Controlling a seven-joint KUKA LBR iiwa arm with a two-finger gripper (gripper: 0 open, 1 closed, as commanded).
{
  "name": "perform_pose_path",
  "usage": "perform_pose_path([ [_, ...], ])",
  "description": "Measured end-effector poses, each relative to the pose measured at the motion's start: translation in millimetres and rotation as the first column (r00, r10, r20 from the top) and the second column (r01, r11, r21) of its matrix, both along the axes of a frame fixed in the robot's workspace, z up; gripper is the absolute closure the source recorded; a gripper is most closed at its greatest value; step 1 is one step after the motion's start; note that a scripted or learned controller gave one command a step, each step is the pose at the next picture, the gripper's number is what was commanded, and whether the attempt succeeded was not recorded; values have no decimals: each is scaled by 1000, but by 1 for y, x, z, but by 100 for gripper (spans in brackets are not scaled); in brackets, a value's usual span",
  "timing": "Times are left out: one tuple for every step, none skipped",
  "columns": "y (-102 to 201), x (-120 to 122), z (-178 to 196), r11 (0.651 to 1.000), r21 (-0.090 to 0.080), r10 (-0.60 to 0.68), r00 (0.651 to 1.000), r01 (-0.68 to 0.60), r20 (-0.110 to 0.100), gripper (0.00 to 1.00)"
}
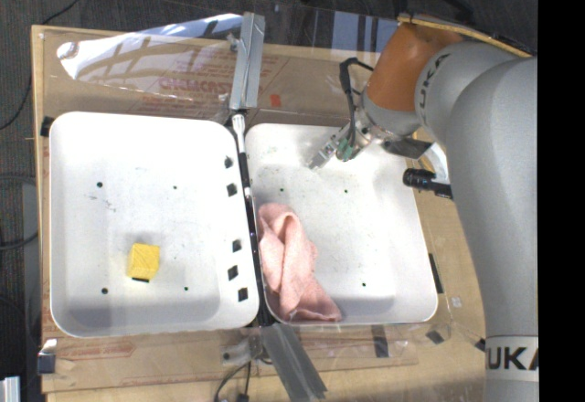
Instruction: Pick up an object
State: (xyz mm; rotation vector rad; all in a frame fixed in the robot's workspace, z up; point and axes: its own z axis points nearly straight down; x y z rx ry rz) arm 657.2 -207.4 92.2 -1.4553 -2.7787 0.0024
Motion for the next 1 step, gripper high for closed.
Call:
perform_pose_path([
  [0,0,0,998,1,67,998,-67,0,100],
])
